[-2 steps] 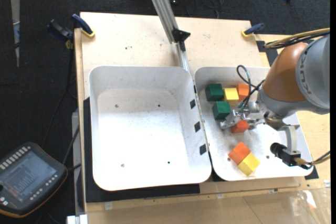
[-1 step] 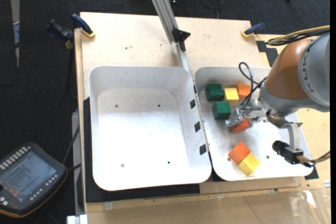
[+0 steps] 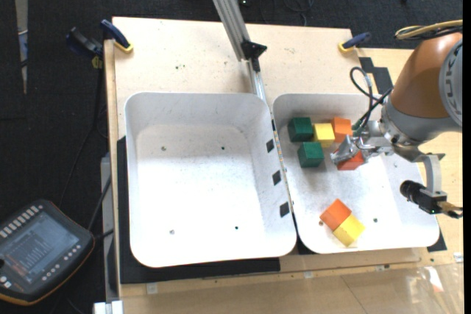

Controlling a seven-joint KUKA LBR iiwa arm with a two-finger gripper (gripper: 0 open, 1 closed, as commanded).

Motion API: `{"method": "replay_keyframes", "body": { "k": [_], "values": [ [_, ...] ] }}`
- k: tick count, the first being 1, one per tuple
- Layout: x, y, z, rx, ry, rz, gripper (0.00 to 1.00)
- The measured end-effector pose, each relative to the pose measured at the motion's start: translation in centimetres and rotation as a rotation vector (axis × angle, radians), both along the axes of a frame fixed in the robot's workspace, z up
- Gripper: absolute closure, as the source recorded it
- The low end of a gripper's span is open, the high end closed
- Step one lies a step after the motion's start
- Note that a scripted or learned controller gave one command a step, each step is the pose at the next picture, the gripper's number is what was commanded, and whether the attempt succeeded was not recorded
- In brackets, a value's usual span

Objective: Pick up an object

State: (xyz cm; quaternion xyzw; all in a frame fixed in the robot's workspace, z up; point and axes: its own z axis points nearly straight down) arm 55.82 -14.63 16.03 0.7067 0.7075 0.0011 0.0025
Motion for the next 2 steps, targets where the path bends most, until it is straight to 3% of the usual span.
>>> {"method": "replay_keyframes", "body": {
  "k": [2],
  "values": [
    [-0.5, 0.6, 9.6, 0.000, -0.001, 0.002, 1.00]
  ]
}}
